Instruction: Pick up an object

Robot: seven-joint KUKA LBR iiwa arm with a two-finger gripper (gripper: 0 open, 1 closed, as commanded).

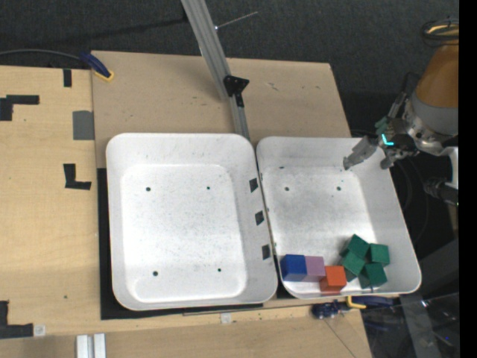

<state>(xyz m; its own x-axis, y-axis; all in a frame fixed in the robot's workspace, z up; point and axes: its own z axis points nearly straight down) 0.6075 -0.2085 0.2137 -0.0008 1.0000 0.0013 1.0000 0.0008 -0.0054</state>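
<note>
blocks: a cluster of small blocks is seen in the near right corner of the right bin point(373, 200); a blue block point(294, 266), a purple block point(315, 267) and an orange block point(335, 277) lie in a row along the near wall, touching one another, and green blocks point(365, 259) are heaped just beside them.
pick choice: the blue block is judged the easiest, since its left face is free; the green heap is packed and tilted.
gripper: the gripper point(362, 154) is seen over the far right rim of the right bin, well apart from the blocks; nothing is seen between its fingers, and whether they are spread or closed cannot be told.
approach: the arm should be carried toward the near corner, then lowered straight down.
risk: the near wall is close to the row, so a finger may be blocked by it.
left bin point(119, 200): no part in this step is expected.
</note>
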